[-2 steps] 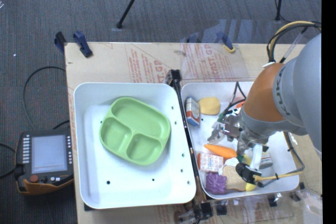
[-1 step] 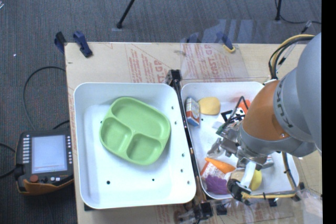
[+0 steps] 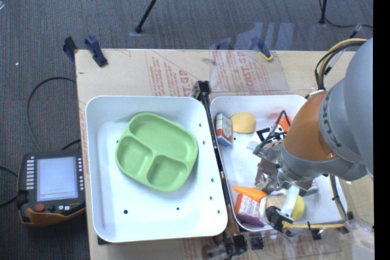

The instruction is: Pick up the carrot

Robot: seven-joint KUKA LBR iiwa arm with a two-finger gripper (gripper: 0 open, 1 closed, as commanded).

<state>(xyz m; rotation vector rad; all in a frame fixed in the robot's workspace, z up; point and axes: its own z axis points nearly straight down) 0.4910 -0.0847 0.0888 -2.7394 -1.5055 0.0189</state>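
Observation:
The carrot is a short orange piece lying at the front of the right bin, beside its left wall. My gripper hangs low over the bin just right of the carrot's tip, under the grey wrist and orange band. The arm's body hides the bin's right half.
A purple packet, a tan round item and a yellow item crowd right around the carrot. A small carton and a yellow lump lie at the back. The left bin holds a green divided plate.

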